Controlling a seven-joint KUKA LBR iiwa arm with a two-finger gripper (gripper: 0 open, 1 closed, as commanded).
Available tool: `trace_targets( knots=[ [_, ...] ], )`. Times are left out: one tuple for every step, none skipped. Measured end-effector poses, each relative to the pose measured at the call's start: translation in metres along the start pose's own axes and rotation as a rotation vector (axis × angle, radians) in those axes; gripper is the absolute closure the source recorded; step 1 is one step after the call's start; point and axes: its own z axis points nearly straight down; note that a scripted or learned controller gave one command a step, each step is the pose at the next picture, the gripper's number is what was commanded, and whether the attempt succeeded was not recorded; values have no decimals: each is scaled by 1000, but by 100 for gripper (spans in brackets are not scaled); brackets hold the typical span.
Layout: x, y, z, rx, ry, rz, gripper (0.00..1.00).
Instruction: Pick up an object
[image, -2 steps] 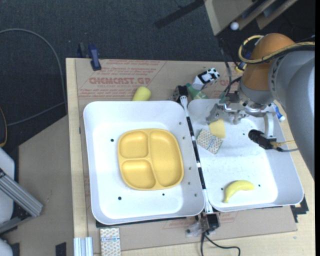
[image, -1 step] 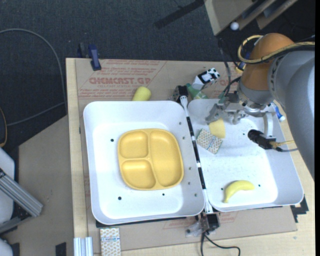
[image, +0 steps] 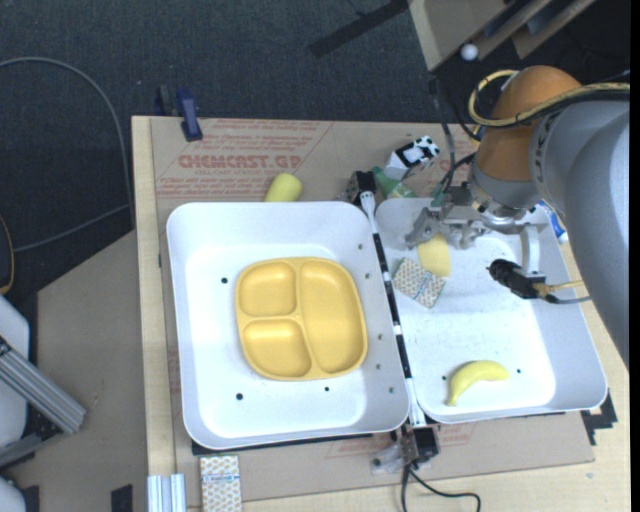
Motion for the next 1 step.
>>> trace_targets(
  knots=[
    [1, 0, 0, 0, 0, 1, 0]
  ],
)
